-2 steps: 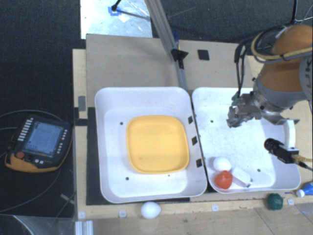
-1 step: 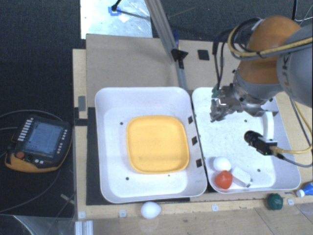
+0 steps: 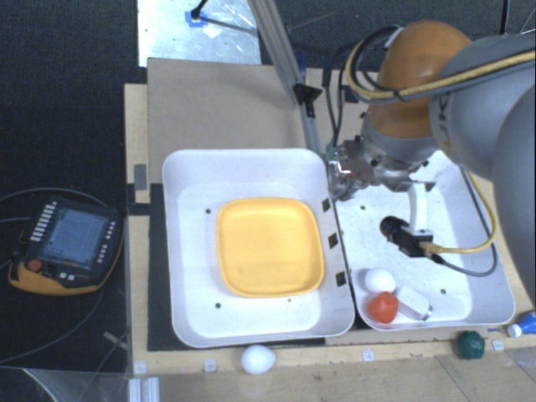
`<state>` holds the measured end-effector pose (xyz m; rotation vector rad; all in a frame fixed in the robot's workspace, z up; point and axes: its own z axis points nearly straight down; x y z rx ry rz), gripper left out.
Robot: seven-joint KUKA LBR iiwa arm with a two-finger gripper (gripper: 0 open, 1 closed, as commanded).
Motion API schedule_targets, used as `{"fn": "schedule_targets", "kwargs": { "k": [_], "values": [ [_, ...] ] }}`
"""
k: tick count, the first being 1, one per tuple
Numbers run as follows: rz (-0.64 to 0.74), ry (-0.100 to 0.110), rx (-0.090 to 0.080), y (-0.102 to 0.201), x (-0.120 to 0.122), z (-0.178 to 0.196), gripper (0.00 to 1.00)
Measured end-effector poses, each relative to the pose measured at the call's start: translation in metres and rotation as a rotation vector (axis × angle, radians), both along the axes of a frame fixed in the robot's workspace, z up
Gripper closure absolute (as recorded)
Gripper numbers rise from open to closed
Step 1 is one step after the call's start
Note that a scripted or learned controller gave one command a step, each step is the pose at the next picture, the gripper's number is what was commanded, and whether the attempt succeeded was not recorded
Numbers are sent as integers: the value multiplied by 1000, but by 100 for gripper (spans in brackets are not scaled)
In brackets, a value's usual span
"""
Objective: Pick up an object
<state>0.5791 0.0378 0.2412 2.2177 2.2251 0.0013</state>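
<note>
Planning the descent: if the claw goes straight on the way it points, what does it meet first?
Probably the right bin: its bare floor beside the inner wall, or that wall; depth is unclear.

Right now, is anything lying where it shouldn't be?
Yes. A white egg-shaped thing lies on the bench outside the left bin, by its front edge. A green ball sits outside the right bin, near its front corner. Both may have rolled or dropped out.

The table (image 3: 402,363) is found to carry two white bins side by side, the left bin (image 3: 191,308) and the right bin (image 3: 473,285). A white egg-shaped object (image 3: 258,358) is noted on the table's front edge, just in front of the left bin. A dark green ball (image 3: 470,344) is recorded by the right bin's front corner. A small blue item (image 3: 521,328), possibly a cap, lies near the ball.
</note>
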Motion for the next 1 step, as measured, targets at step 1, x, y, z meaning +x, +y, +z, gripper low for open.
{"fn": "schedule_targets", "kwargs": {
  "k": [1],
  "values": [
    [-1,-1,0,45,8,3,100]
  ]
}}
